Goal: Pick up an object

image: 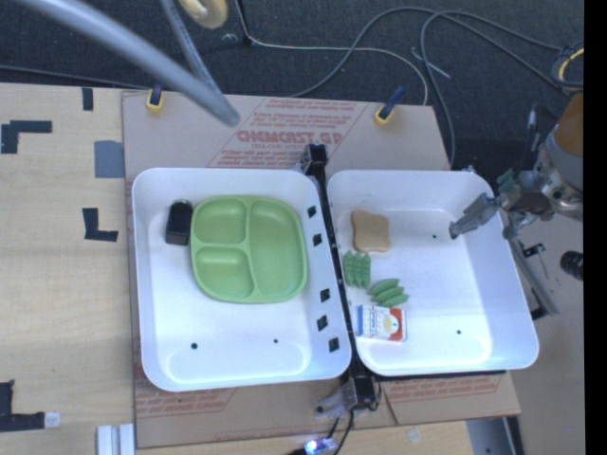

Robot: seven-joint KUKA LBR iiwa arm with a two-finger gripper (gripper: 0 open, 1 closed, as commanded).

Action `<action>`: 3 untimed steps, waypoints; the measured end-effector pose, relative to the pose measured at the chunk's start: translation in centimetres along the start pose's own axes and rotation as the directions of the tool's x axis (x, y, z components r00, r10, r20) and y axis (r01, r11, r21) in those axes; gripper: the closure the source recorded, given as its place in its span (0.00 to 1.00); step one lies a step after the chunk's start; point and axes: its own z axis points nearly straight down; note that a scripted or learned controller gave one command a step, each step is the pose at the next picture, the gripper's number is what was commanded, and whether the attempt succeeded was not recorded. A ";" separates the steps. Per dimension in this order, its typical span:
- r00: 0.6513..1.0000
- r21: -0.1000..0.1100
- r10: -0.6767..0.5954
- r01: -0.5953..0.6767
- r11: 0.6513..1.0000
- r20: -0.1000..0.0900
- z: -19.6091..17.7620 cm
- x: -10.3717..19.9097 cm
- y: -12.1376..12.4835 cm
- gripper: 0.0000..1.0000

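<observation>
Carton [380,322] nearest; gripper [471,220] at the right bin's [493,349] two o'clock rim.
I cannot tell its opening; nothing held. I'd centre above one item, then descend straight.

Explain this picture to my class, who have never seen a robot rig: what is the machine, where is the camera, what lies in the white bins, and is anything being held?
The camera is fixed above the bench, looking down at a slant. The machine is a robot arm reaching in from the right; its gripper hangs over the right bin's upper right corner, with nothing visible between its fingers. The left bin holds a green divided plate and, beside it, a small black object. The right bin holds a tan bread-like piece, two green pieces and a small white and red carton, all near its left wall.
</observation>
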 end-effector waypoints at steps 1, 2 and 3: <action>1.000 -0.011 -0.003 0.003 1.000 0.003 -0.6 0.0 0.2 0.00; 1.000 -0.004 -0.003 0.003 1.000 0.001 5.8 0.4 0.1 0.00; 1.000 -0.007 -0.004 0.004 1.000 0.002 10.4 1.1 -0.1 0.00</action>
